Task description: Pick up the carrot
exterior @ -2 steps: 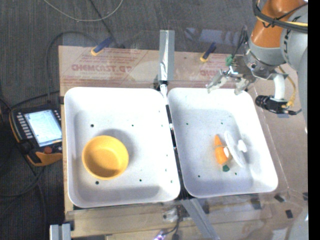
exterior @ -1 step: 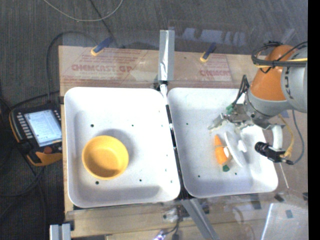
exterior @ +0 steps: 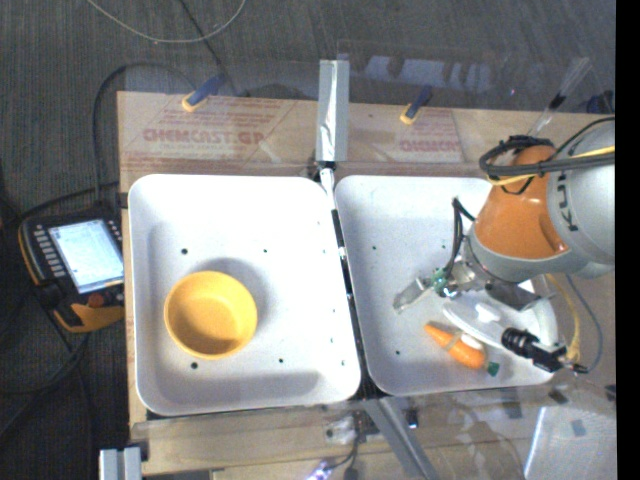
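Carrot (exterior: 458,345) lies flat in the right bin (exterior: 385,268), near its front edge, long axis running left-to-right and slanting slightly toward the front, green end to the right. Tool (exterior: 432,286) hangs just behind and slightly left of it, apart from it. Tool state: cannot tell. Yellow bowl (exterior: 210,313) sits in the left bin (exterior: 160,218).
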